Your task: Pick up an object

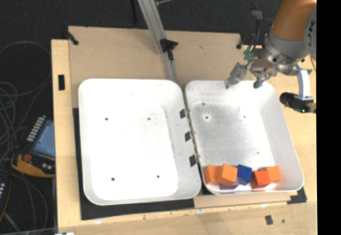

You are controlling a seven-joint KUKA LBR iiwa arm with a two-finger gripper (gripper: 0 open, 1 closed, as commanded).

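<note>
- The gripper point(246, 79) hangs over the far edge of the right bin point(240, 122), its two fingers point(233, 78) spread apart with bare bin floor showing between them; it is released and grasps nothing.
- Above it the grey wrist and the orange band of the arm point(293, 15) rise toward the upper right of the view.
- The right bin's white floor looks scuffed grey in the middle.
- The blocks lie in a row along that bin's near wall, well apart from the gripper: an orange block point(221, 174) at the left, a blue block point(244, 173) touching it, and a second orange block point(265, 176) at the right.
- The left bin point(130, 138) sits just beside the right one, their rims meeting at a seam with small dark clips.
- Both bins rest on a tan bench point(117, 50).
- A grey metal pole point(152, 13) slants from the top of the view down to the seam.
- Dark carpet surrounds the bench; cables and a handheld pendant point(40, 146) lie on it at the left.
</note>
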